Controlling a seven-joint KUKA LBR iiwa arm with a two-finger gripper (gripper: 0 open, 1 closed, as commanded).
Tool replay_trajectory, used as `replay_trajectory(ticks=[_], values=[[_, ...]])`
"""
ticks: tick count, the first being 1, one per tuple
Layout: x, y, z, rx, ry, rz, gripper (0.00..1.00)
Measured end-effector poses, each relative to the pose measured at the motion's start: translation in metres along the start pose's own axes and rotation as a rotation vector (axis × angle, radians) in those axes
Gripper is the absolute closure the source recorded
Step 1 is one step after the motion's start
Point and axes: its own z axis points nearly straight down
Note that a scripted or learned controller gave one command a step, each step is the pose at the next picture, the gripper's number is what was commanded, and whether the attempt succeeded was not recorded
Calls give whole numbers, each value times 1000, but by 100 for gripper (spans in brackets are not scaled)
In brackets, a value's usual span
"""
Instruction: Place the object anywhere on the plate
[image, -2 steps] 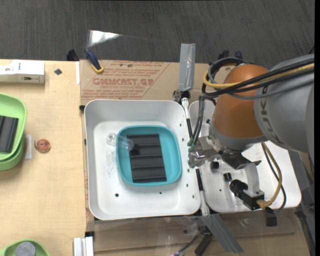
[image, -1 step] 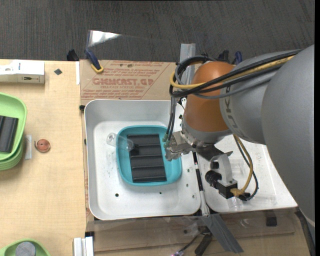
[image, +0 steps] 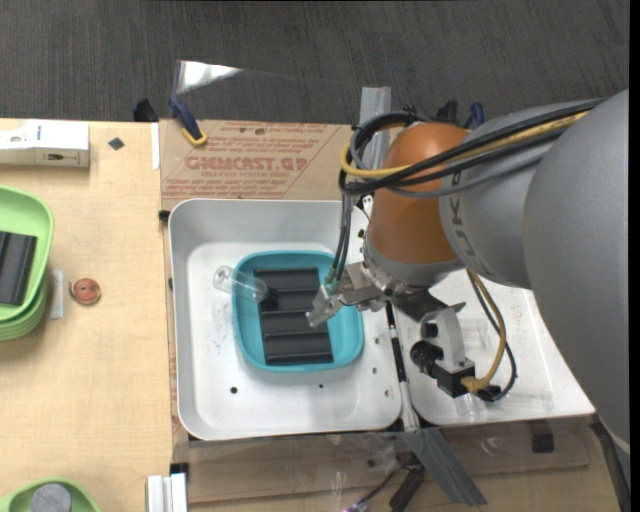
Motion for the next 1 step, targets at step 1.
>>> replay_trajectory(ticks=[1], values=[[-62, 23, -8, -1, 0, 42, 0]])
